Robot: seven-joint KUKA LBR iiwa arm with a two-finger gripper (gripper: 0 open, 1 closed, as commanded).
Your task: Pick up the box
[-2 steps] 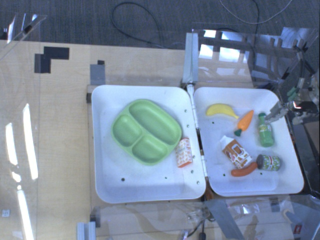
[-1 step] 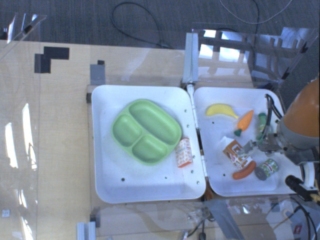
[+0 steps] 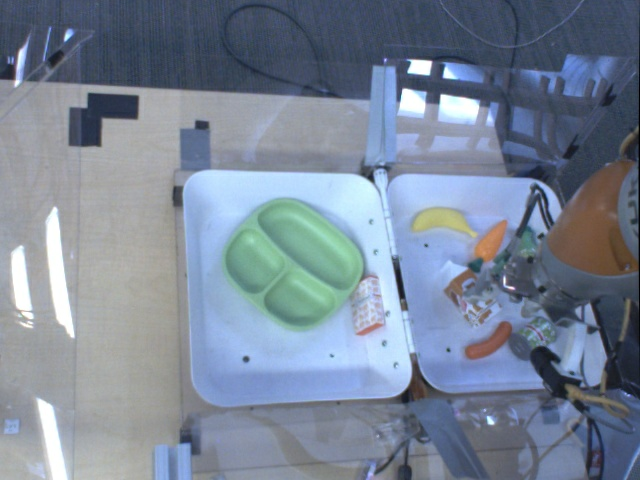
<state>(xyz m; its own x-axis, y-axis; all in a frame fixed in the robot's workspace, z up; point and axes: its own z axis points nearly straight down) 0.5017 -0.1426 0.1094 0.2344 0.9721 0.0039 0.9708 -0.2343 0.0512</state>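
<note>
Camera view is showing two white bins side by side, and the arm [image 3: 600, 233] is reaching in from the right over the right bin [image 3: 435, 363]. The gripper [image 3: 503, 278] is hanging low over a small orange and white box [image 3: 470, 300], which is lying tilted on the bin floor, and it seems to be lining up on that carton. Whether it is pinching the carton or merely hovering at its edge, I cannot tell, as the wrist is covering the contact.

A banana [image 3: 444, 222], a carrot [image 3: 491, 239] and a sausage [image 3: 487, 340] are crowding the same bin, so a clean approach is likely calling for care. A second small carton [image 3: 368, 305] is resting in the left bin [image 3: 250, 383], just beside the green divided plate [image 3: 293, 262] and against the bin's right wall, well apart from the gripper.
</note>
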